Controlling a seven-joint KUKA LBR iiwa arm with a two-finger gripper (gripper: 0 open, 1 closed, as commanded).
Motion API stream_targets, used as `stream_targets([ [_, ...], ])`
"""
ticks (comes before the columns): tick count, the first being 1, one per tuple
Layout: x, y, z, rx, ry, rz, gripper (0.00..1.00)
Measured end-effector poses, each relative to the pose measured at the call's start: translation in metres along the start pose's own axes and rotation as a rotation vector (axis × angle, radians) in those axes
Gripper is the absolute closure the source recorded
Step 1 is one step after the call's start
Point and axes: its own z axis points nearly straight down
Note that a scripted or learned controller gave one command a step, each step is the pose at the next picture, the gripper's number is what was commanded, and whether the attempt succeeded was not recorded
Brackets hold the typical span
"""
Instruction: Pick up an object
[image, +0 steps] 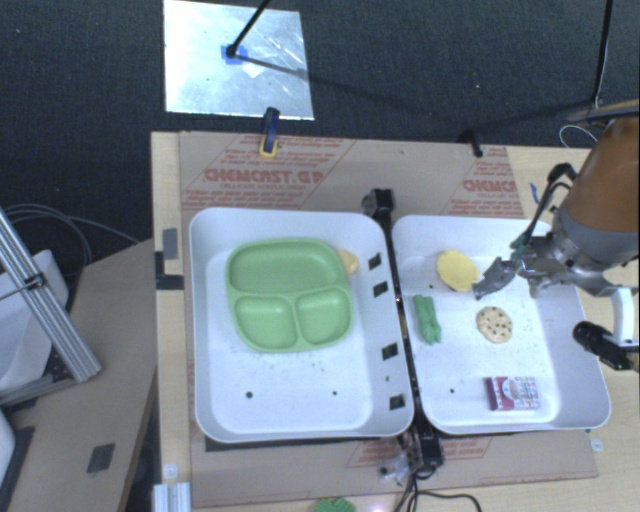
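Even, bright overhead light; a soft, slightly grainy picture.

The two white bins (300, 400) reflect the light strongly and read nearly blown out on their floors, with soft shadows only along their inner walls. The metal sheet (238, 58) at the far left shows patchy glare. The dark floor (80, 100) around the bench stays dim and noisy. Printing on the cardboard (262, 172) is legible but soft. The arm (605, 190) at the right is a little blurred, and fine detail is smeared throughout.

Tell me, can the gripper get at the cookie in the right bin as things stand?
Probably yes. The cookie lies flat and apart from the other items, and the gripper hangs just above it with nothing between.
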Motion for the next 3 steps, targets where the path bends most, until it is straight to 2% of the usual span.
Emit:
stream_targets([
  [1, -0.059, 0.026, 0.123, 0.0, -0.003, 0.005, 0.0],
  [2, -0.057, 0.029, 0.106, -0.004, -0.002, 0.001, 1.0],
  [3, 0.019, -0.01, 0.119, 0.004, 0.003, -0.005, 1.0],
])
